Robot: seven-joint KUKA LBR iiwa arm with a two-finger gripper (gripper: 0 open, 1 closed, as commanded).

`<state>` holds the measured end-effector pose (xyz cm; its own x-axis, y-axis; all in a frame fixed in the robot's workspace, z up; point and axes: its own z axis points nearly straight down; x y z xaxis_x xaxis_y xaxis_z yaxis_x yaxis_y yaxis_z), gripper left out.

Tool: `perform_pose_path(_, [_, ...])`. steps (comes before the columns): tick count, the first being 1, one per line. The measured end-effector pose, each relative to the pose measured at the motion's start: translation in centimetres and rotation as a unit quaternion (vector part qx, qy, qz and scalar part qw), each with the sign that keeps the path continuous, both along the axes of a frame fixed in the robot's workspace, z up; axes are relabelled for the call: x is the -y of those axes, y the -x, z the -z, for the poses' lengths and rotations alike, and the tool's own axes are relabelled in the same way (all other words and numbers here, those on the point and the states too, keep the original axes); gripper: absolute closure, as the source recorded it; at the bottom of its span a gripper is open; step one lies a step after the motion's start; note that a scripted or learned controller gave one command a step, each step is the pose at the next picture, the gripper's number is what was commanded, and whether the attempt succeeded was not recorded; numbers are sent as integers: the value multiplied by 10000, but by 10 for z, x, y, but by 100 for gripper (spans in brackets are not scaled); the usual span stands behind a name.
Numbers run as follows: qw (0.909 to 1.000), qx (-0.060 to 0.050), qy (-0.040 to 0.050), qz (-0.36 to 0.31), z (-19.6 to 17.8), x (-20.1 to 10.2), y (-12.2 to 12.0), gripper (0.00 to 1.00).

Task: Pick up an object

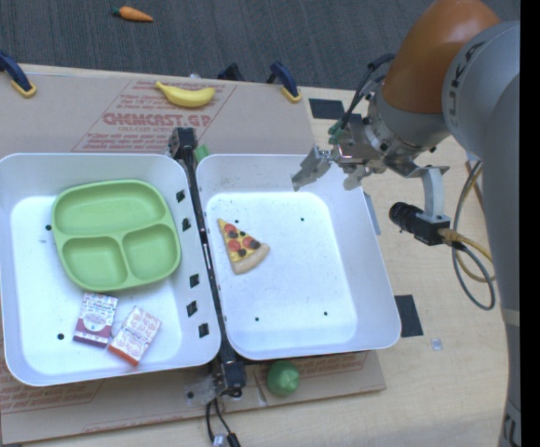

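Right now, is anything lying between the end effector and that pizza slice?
No. Between the end effector and pizza slice, the camera view shows bare white bin floor.

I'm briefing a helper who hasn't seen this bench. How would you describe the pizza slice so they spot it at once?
Look at the right-hand white bin of the two. Near its left wall, by the black divider, lies the pizza slice, a small yellow wedge with dark red spots and a tan crust. It is the one loose item on that bin's floor; the green tray and two packets sit in the other bin.
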<state>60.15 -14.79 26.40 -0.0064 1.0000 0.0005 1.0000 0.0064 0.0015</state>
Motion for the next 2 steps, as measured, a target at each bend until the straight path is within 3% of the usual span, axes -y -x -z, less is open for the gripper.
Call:
perform_pose_path(1, [10000, -31, 4, 7, 94, 45, 59, 0])
perform_pose_path(2, [10000, -22, 5, 4, 93, 45, 58, 0])
